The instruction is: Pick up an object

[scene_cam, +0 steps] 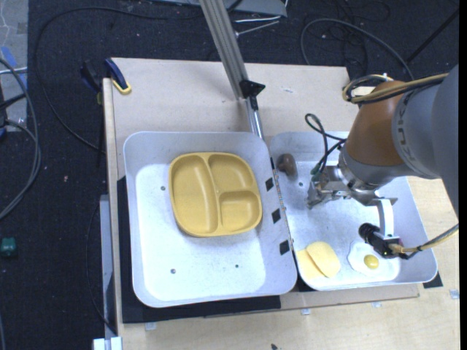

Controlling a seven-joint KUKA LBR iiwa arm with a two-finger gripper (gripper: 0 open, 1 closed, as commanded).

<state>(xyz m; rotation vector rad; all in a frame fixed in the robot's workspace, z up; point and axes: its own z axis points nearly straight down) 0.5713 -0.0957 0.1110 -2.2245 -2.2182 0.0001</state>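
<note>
In the right bin (343, 228) lie a small brown object (287, 164) near the far left corner, a yellow block (322, 259) at the front, and a white piece with a yellow centre, like a fried egg (367, 259), at the front right. My gripper (315, 195) hangs over the middle of this bin, right of and a little nearer than the brown object and apart from it. Nothing shows between its fingers.
The left bin (146, 268) holds a yellow divided plate (215, 194). A slanted metal pole (226, 39) reaches down to the divider between the bins. My arm (394, 133) covers the right bin's far right part. Cables lie on the dark floor around the bench.
</note>
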